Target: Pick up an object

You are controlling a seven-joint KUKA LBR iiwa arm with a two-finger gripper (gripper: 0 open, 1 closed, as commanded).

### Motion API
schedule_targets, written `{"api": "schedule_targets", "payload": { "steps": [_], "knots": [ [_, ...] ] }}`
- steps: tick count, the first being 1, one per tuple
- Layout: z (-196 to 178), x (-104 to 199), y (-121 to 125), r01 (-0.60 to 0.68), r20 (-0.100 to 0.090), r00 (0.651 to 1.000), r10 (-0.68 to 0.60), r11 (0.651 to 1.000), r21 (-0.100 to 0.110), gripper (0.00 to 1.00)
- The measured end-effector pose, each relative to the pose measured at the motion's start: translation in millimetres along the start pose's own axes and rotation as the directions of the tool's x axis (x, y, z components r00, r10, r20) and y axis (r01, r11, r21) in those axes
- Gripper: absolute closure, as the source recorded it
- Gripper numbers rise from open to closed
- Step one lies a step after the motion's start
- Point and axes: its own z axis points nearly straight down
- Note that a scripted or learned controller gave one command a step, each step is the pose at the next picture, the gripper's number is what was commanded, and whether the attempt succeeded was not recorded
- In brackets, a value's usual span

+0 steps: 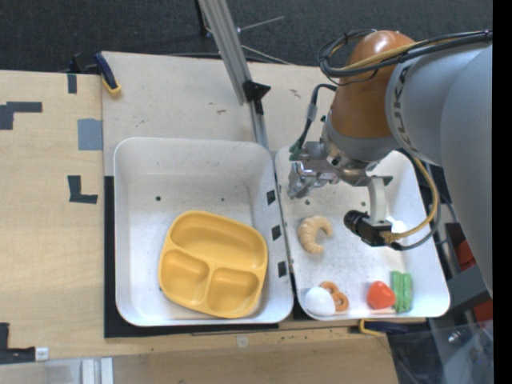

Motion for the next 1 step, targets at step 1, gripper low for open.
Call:
{"api": "schedule_targets", "payload": {
  "steps": [1],
  "knots": [
    [-2.0,50.5,-7.9,0.0,-0.001,1.0,0.0,1.0,-0.001,1.0]
  ]
}}
